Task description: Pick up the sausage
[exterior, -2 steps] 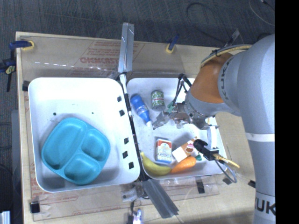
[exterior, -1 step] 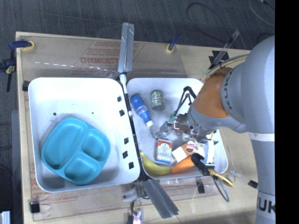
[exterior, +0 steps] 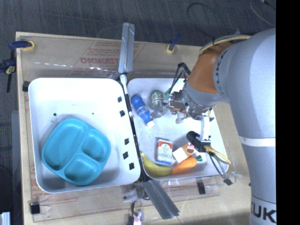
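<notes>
**A:** Where does the sausage sit?

**B:** I take it to be the small reddish-brown piece [exterior: 189, 149] in the near right corner of the right bin [exterior: 164, 130]. It is too small to be sure. It touches a white block [exterior: 179, 153] and lies just behind the carrot [exterior: 185, 164].

**A:** And the gripper?

**B:** The gripper [exterior: 164, 106] is low over the far half of that bin, just beside a greenish ball [exterior: 157, 97] and near the blue bottle [exterior: 140, 108]. That leaves it well apart from the sausage. I cannot tell whether its grasp is spread or closed, and I see nothing held in it.

**A:** Why would the sausage be awkward to take?

**B:** It is crowded. The carrot, the block, a small carton [exterior: 164, 152] and the banana [exterior: 154, 167] are bunched along the near wall, so I'd judge only a narrow approach from above would reach it cleanly.

**A:** The left bin?

**B:** The left bin [exterior: 61, 97] holds a blue divided plate [exterior: 75, 150], which has no part in this step.
</notes>
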Motion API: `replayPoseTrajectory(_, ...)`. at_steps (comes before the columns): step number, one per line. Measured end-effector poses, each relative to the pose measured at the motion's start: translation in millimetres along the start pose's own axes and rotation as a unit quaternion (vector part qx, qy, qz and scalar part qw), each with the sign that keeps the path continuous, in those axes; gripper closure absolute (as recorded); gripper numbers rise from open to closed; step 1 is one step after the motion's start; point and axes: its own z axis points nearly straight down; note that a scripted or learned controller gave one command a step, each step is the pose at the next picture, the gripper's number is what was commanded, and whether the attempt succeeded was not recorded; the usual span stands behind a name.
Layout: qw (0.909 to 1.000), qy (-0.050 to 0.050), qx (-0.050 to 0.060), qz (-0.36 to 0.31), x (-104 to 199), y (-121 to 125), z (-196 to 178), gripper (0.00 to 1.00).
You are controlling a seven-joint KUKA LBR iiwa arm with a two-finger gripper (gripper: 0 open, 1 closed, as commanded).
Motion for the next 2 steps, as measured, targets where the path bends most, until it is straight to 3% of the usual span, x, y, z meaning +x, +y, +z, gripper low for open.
replayPoseTrajectory(1,0.9985,-0.001,0.0,-0.054,-23.6,58.9,24.0,0.0)
replayPoseTrajectory(2,0.9974,-0.001,-0.001,-0.073,-23.9,89.7,42.4,0.0)
